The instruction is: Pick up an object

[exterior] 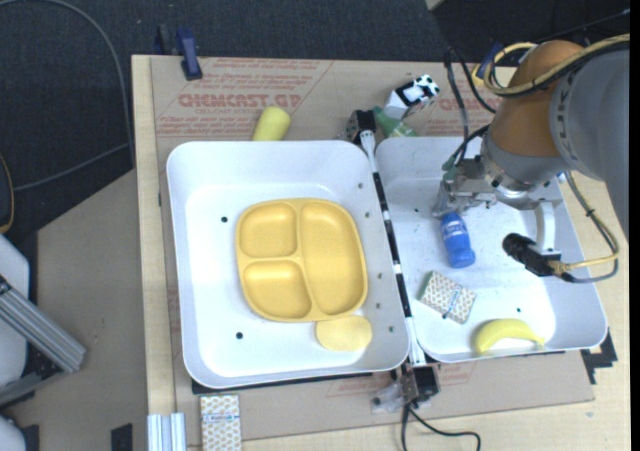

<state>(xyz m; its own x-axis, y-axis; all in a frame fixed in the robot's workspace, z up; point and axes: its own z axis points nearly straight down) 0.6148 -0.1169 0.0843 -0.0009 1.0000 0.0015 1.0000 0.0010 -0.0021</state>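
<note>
Claw [455, 201] mostly hidden under wrist, grip unclear, above blue bottle [457, 240], right bin [580, 314]

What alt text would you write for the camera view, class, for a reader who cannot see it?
A grey robot arm reaches from the right into the right bin, its gripper just above a blue bottle, with a patterned packet and a banana nearby. The left bin holds a yellow divided plate and a pale yellow disc.

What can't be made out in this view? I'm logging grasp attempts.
- Gripper: the wrist above hides its fingers, so open or shut is unclear, and so is any contact with the blue bottle.
- Packet: cut off by the bottom edge.
- Patterned block: pattern too small to read.
</note>
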